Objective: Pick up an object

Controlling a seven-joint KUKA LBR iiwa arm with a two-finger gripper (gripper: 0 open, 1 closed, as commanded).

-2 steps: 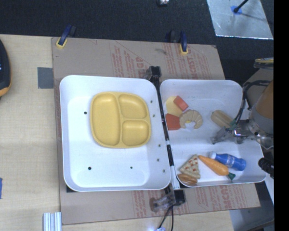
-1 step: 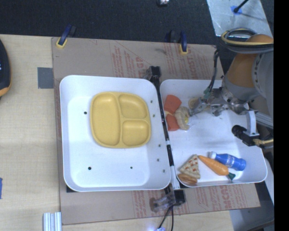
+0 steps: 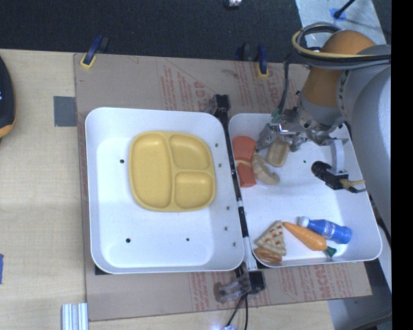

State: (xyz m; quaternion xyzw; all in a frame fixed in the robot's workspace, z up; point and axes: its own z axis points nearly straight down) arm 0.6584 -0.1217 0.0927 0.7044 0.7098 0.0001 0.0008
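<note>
Now the gripper (image 3: 279, 137) hangs low over the right-hand bin (image 3: 296, 198), as the camera view has it, above that bin's far half and somewhat toward its inner wall. Whether the gripper is open or closed, I cannot tell from this angle. A tan block (image 3: 277, 154) sits directly under it, close enough that contact may be there, though a grasp is not clear.

Just nearer in the same bin, by the inner wall, lies a pale bread-like piece (image 3: 266, 173), touching or almost touching the tan block. Against that inner wall rests a red-orange piece (image 3: 245, 158), beside the bread-like piece.

At the bin's near edge three things lie together: a wedge like a pizza slice (image 3: 270, 241) in the near inner corner, a carrot (image 3: 305, 236) next to it, and a blue bottle (image 3: 328, 230) with a white cap lying on its side behind the carrot, toward the bin's outer side.

On the far side of the bin's inner wall stands the second white bin (image 3: 110, 212), touching it. In it a yellow divided plate (image 3: 172, 170) lies flat, well apart from everything in the right-hand bin.
</note>
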